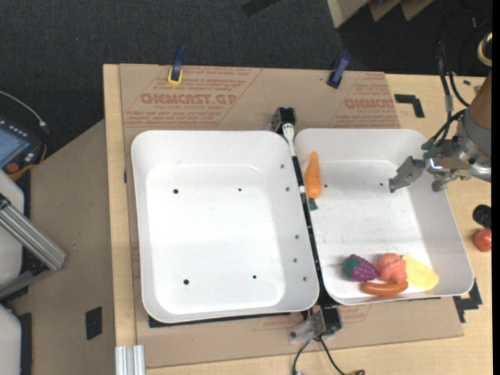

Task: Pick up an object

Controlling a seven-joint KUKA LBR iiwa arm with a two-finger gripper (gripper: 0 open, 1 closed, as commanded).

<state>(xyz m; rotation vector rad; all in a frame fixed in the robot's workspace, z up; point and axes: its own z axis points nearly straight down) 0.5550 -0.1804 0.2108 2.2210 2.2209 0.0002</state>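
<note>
A heap of toy food [388, 273] lies in the near corner of the right bin [449, 233], purple grapes beside red and yellow pieces, likely slid together against the wall. A carrot [313, 175] rests by the divider. The gripper [416, 170] hovers over the far side, apart from both; whether its fingers are spread, I cannot tell

The arm [478, 127] enters from three o'clock, its gripper [414, 170] stretched toward nine o'clock, a grey finger [405, 174] slanting down toward seven o'clock.
</note>
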